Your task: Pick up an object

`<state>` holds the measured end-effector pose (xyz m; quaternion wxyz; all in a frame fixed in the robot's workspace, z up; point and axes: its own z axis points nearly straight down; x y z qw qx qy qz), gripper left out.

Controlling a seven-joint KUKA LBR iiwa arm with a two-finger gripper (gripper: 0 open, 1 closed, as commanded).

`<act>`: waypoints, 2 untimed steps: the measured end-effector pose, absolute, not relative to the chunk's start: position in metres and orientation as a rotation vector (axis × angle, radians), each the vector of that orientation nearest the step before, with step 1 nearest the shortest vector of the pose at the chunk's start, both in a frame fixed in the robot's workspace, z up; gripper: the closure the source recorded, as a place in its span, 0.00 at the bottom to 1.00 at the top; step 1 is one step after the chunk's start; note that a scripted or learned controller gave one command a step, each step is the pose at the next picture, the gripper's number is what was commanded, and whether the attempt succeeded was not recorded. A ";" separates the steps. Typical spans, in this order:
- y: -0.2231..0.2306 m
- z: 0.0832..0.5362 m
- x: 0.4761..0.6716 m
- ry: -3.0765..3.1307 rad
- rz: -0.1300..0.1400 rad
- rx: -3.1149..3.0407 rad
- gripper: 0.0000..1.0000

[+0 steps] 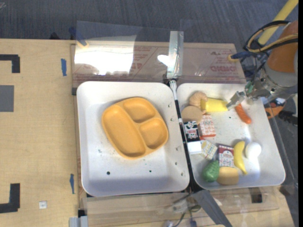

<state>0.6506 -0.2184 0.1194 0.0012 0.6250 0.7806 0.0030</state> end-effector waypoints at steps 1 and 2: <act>-0.201 0.100 0.651 2.088 -0.013 2.361 0.00; -0.210 0.131 0.669 2.031 0.006 2.388 0.00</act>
